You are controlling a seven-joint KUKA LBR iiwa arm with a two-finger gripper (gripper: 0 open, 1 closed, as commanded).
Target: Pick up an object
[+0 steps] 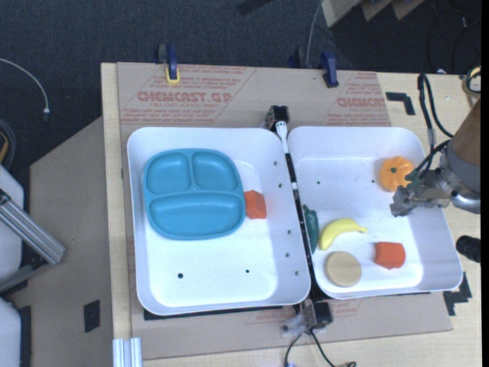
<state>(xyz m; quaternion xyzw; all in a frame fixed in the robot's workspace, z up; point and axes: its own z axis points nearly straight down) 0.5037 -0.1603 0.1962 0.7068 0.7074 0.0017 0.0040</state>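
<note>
Here the claw [403, 202] hangs just beside the little pumpkin [395, 173] near the right bin's [359, 138] far right edge, its grip impossible to tell, so it should centre over the pumpkin before dropping and closing.

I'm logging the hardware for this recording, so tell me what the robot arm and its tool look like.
The arm enters from the right edge: a rounded grey body. A black cable loops along its upper side. At its end sits the tool, a compact metallic grey assembly with dark, angular parts. It is too small and blurred to make out markings.
</note>
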